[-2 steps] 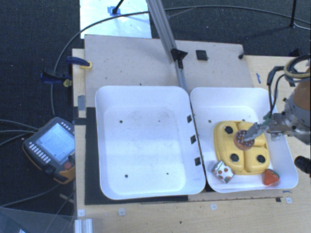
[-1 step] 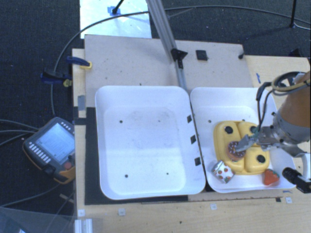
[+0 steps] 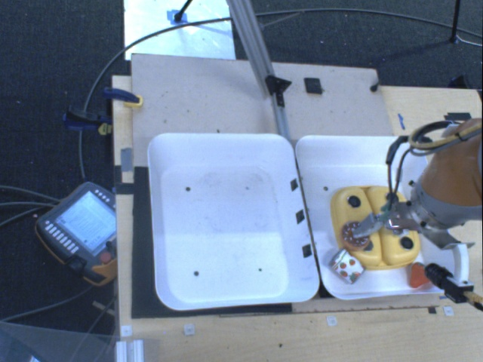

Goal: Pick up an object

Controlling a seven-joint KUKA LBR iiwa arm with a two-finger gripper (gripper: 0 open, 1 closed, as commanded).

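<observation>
The arm enters from 3 o'clock, and its gripper (image 3: pixel 367 227) sits low in the right-hand bin (image 3: pixel 324 164), over the yellow moulded toy (image 3: pixel 375 236). A small round brown object (image 3: pixel 352 234) lies at the fingertips, on the toy's 9 o'clock side. Whether the jaws are open or closed on it cannot be told from this angle. A patterned cube (image 3: pixel 346 266) rests at the toy's 7 o'clock; an orange piece (image 3: pixel 417 275) lies at 4 o'clock. In my judgement, a sound grasp calls for centring on one item, closing fully, then lifting straight up, clear of the cube. No legible brand or writing; the pendant (image 3: pixel 78 231) screen is unreadable.
</observation>
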